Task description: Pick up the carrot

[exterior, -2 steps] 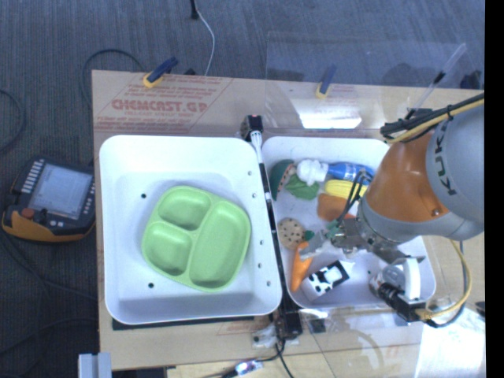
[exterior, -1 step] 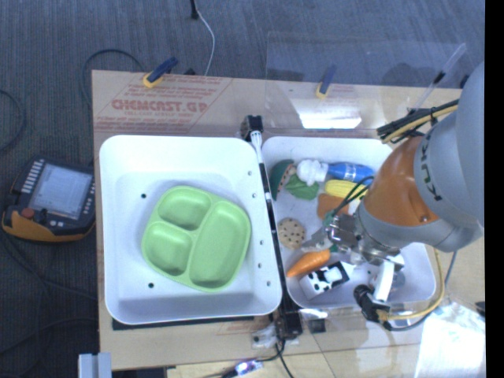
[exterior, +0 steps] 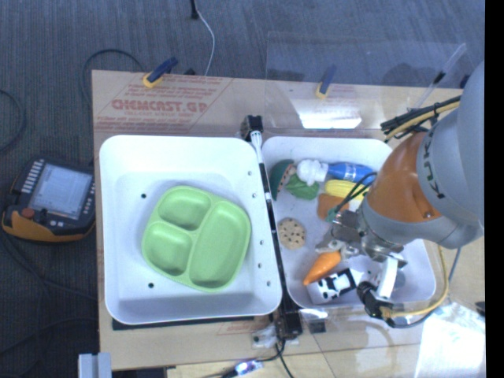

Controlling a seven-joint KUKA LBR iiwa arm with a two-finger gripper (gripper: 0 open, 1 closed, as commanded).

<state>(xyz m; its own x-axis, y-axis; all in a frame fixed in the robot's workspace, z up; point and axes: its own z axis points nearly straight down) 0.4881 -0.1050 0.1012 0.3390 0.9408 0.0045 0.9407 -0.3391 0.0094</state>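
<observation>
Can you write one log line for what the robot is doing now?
gripper: over right bin | carrot: in bin, beside gripper | grasp: cannot tell

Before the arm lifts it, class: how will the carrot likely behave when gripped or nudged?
The carrot looks like a smooth moulded toy, so probably stiff and light. Its tapered, rounded shape may let it slip out of a grip or roll. Lying against the black-and-white toy, a nudge could shift both.
</observation>
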